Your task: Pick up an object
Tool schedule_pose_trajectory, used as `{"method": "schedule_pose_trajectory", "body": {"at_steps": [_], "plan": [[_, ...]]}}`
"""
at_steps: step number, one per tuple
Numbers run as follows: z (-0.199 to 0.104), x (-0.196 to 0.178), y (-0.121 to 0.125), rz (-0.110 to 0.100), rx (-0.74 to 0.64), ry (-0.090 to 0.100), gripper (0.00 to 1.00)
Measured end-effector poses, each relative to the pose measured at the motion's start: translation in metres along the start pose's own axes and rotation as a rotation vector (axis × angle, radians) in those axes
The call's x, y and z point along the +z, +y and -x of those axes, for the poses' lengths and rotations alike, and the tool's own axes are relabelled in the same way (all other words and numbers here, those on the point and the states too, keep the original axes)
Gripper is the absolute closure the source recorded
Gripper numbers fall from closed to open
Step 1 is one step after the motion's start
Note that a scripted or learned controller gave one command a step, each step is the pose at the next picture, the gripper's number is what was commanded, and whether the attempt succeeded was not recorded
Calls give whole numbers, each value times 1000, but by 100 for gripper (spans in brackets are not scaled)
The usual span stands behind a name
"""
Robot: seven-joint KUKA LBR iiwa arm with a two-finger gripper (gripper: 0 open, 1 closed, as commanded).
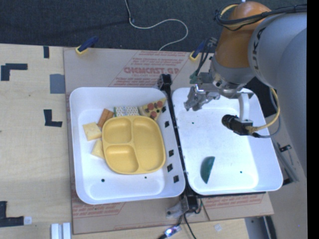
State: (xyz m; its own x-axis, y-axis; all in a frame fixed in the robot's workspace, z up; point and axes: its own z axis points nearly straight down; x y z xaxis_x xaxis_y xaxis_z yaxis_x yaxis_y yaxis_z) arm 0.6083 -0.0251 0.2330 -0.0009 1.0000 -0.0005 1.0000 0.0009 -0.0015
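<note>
A teal object (207,169) lay near the front of the right bin (259,180). A yellow divided plate (133,144) filled the left bin (84,185). Farther back, the gripper (198,99) hung over the right bin's rear-left part, well apart from the teal object; I cannot tell how far open it was.

Look at your arm (279,39): smooth grey shell with dark lettering, and a glossy orange band (241,31) above the claw (195,102). The claw is bare grey metal. Black cables loop over the band; a black cylinder (237,124) with a yellow cable hangs beside the claw.
</note>
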Motion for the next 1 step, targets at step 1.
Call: {"method": "schedule_pose_trajectory", "body": {"at_steps": [1], "plan": [[14,9,-2,-1,1,-1,100]]}}
